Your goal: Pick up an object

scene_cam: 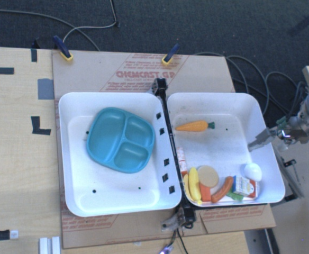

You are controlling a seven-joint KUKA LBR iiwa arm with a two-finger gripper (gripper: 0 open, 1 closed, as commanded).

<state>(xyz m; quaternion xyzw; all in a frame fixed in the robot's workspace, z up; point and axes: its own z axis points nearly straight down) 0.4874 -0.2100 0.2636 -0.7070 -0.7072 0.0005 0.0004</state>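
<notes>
Blue divided plate (120, 139) sits in the left bin (70, 142); right bin (252, 107) has a carrot (192, 126) up top, toy food along its near edge — gripper (261, 139) over the right rim, its grip unclear.

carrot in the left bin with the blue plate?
No. The carrot lies in the right bin, apart from the other food, while the blue plate sits in the left bin.

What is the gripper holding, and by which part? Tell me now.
Nothing is seen held. The gripper sits at the right bin's right rim, apart from the carrot and white egg.
</notes>
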